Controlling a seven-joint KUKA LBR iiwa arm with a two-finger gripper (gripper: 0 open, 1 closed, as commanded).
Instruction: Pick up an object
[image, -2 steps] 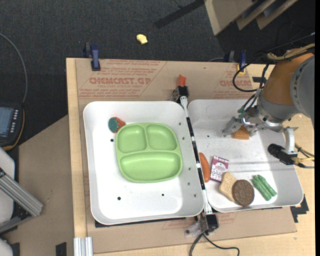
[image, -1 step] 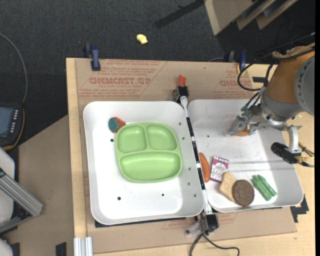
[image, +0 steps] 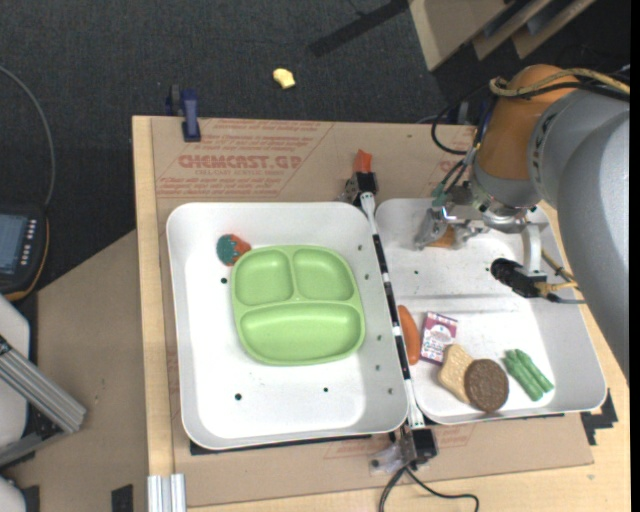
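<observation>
- My end effector (image: 445, 228) hung low over the far part of the right bin (image: 455, 275), near its back left corner; something small and orange-brown showed just beside its tip, but I could not tell whether it was held.
- The desk (image: 260, 150) carried both bins side by side, touching along the middle.
- The left bin (image: 195, 330) held a green divided plate (image: 297, 304) near its centre.
- A small round red and teal object (image: 233, 248) lay just beside the plate's far left corner.
- In the right bin's near part, a carrot (image: 409, 333) lay along the left wall.
- A small pink carton (image: 438, 336) sat just right of the carrot.
- A tan cracker (image: 456, 369) touched a brown cookie (image: 487, 383).
- Green beans (image: 527, 372) lay just right of the cookie.
</observation>
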